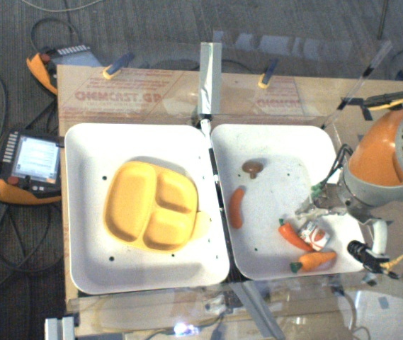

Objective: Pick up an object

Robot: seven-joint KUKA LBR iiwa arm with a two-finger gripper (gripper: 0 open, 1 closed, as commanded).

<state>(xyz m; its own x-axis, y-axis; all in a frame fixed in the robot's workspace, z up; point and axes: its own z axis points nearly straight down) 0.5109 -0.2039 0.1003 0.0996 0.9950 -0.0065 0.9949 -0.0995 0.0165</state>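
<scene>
Carrots, two orange plastic ones (pixel 294 236) (pixel 316 261), lie in your right white bin (pixel 279 147) beside a red-and-white can (pixel 316 235), just under the gripper (pixel 321 214); you cannot tell its state. Farther left lie an orange sausage (pixel 236 207) and a small brown mushroom (pixel 252 167).

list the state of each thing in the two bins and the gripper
yellow tray: right side up, lying in the left bin, compartments bare
sausage: lying flat in the right bin, apart from the rest
mushroom: resting near the right bin's far side, alone
two carrots: lying near the right bin's front corner
red and white item: lying by the carrots, under the gripper
gripper: down low over the right bin
</scene>
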